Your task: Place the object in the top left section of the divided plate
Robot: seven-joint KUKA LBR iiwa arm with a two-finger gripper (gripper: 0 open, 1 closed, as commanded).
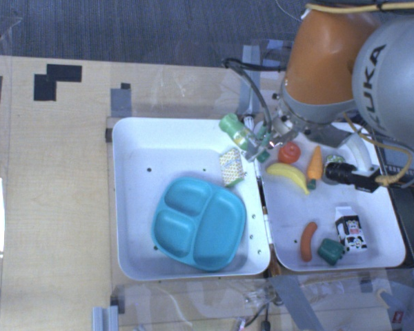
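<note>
The gripper [257, 142] pinches a pale green bottle [233, 129] over the left bin [131, 185], light, smooth, slippery-looking, best held across its middle, blue divided plate [199, 223] waiting below.

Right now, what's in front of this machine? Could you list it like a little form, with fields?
arm: grey with orange band, reaching in from the right
gripper: over the inner edge of the two bins, at a pale green bottle
left bin: blue divided plate, small patterned packet
right bin: banana, carrot, tomato, sausage, green block, small printed box
plate sections: nothing in them
</note>
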